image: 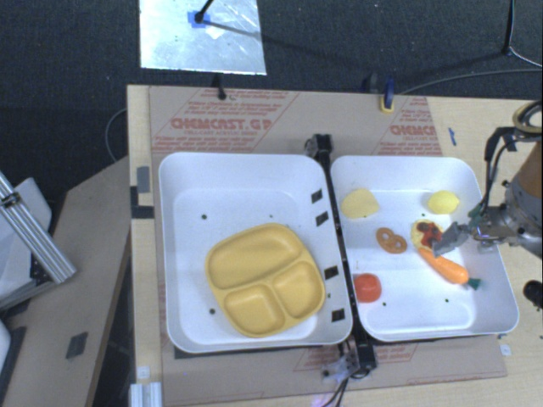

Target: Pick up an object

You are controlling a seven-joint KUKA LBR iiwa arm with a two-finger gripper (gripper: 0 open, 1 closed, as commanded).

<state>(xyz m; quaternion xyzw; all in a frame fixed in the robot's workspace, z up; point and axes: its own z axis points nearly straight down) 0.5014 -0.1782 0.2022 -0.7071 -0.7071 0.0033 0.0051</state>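
One glossy tapered carrot [447, 268] in right bin [424, 325]; hand [450, 237] just above it, finger state unclear

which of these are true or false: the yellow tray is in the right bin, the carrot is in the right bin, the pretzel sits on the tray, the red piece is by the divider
1. The yellow three-compartment plastic tray lies in the right bin. False: it lies in the left white bin.
2. The orange toy carrot lies in the right white bin. True.
3. The brown toy pretzel sits on the tray. False: it lies on the right bin's floor.
4. The round red toy piece lies near the divider between the bins. True.
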